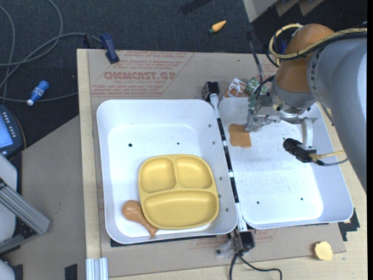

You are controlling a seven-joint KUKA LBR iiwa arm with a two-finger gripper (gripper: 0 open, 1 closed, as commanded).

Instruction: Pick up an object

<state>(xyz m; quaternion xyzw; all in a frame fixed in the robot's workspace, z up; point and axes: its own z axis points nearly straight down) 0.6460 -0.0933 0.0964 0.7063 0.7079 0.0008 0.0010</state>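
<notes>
Arm's in over the right bin [291, 209], pincer [252, 123] down at the far left corner of it, right above a flat brown piece [239, 137] lying on the bin floor by the divider. Can't tell how the pincer stands from here. Left bin [116, 127] has a yellow divided tray [176, 190] with an orange drumstick toy [137, 214] tucked against its near left edge. A yellow bit [323, 250] sits on the surface [151, 74] near the right bin.

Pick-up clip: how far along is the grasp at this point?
Done: the gripper has reached the right bin and sits right beside the brown flat piece. In hand: nothing visibly gripped; the piece lies on the bin floor. Left: grasp and lift. The yellow tray in the left bin is untouched.
</notes>
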